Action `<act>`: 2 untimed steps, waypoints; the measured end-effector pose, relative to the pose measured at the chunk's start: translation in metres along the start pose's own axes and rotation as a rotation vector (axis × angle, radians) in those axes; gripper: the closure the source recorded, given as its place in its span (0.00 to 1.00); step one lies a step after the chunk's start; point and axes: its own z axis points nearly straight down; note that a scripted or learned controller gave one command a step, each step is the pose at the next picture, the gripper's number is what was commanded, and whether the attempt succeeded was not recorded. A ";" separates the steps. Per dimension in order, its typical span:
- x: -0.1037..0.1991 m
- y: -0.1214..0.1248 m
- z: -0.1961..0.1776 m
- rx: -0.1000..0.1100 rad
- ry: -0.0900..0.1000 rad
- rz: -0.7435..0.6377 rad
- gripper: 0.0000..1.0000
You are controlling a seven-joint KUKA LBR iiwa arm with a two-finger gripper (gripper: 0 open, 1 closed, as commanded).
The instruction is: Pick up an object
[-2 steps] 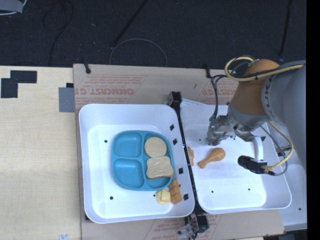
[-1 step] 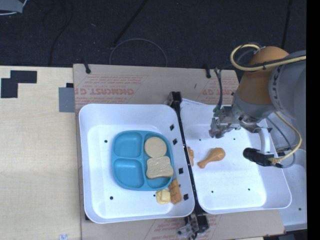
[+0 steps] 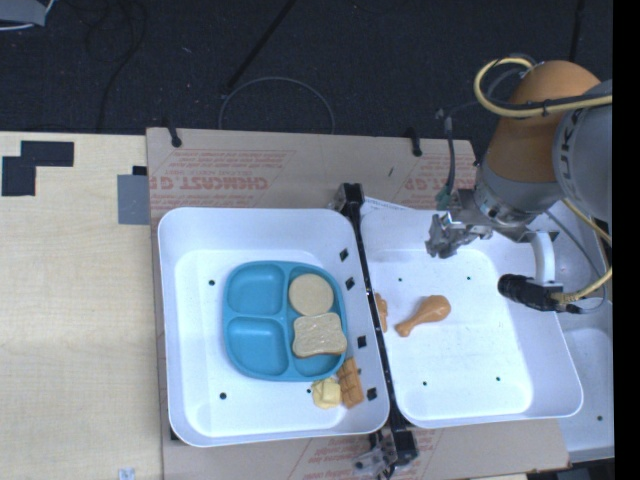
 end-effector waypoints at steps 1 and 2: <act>-0.001 0.001 -0.053 0.000 0.000 0.000 1.00; 0.053 -0.014 -0.039 0.008 0.002 -0.002 1.00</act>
